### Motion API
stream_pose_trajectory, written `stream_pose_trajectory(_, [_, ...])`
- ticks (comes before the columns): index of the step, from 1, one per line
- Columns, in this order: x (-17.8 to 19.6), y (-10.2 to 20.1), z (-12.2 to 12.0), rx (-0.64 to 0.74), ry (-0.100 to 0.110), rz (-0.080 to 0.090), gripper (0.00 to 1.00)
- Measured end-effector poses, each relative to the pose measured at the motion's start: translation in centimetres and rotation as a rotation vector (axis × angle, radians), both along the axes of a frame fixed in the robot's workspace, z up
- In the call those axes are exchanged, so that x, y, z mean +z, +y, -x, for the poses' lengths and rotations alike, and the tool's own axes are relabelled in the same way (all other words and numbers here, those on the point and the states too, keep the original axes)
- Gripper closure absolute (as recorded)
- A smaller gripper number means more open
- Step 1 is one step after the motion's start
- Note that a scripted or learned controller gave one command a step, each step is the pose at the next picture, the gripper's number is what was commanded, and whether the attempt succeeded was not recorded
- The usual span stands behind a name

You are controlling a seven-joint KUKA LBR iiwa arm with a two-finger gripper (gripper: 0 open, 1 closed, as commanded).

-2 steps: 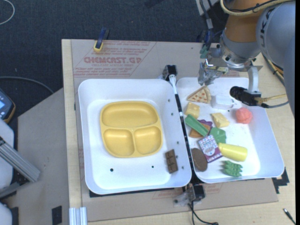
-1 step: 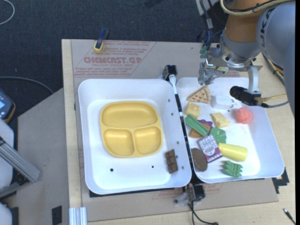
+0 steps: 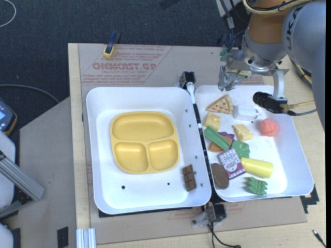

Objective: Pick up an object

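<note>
My gripper point(image 3: 225, 82) hangs above the far edge of the right bin point(image 3: 300, 154), just behind a pizza slice toy point(image 3: 221, 105). Nothing shows between its fingers. The right bin holds several toys: a yellow cheese block point(image 3: 212, 121), a pale cheese wedge point(image 3: 242, 132), a pink ball point(image 3: 269, 127), a green bar point(image 3: 217, 138), a yellow cylinder point(image 3: 257, 167), a green ridged piece point(image 3: 256, 186), a pink card point(image 3: 230, 162) and a brown cookie point(image 3: 220, 176). A white piece point(image 3: 245, 112) lies by the pizza.
The left bin point(image 3: 98, 154) holds a yellow three-compartment plate point(image 3: 144, 141) and a chocolate bar point(image 3: 189, 177) near its front right corner. A black clip point(image 3: 187, 78) sits at the bins' far junction. A yellow-blue clamp point(image 3: 110, 44) lies on the cardboard behind.
</note>
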State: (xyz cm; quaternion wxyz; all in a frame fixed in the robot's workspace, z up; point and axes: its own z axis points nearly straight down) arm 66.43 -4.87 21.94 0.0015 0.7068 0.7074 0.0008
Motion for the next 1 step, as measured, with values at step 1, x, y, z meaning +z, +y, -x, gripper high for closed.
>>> stream_pose_trajectory(1, [-0.38, -0.84, 0.46, -0.002, 0.005, 0.0, 1.0])
